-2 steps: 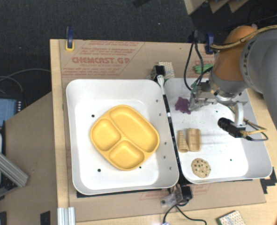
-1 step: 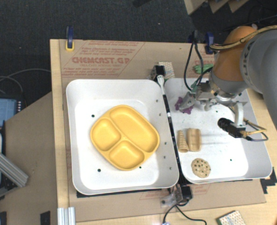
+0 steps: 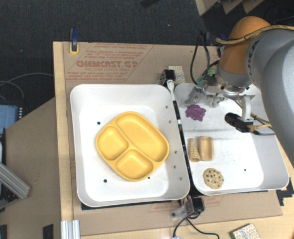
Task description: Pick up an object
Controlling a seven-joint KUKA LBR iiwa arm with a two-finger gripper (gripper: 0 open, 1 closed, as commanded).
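Camera view shows my gripper (image 3: 206,96) low in the right bin (image 3: 271,176), at two o'clock. I cannot tell its spread. The purple grape bunch (image 3: 195,112) lies just beside it; next I'd descend and close.

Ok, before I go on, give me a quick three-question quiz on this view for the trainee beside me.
1. True or false: the yellow divided plate lies in the same bin as the cookie.
2. Which thing lies nearest the gripper? A) the cookie B) the purple grapes C) the tan bread piece
3. How many compartments does the yellow plate have?

Key:
1. False. The plate is in the left bin; the cookie is in the right bin.
2. B. The grapes sit just below the gripper at the far end of the right bin.
3. Three.
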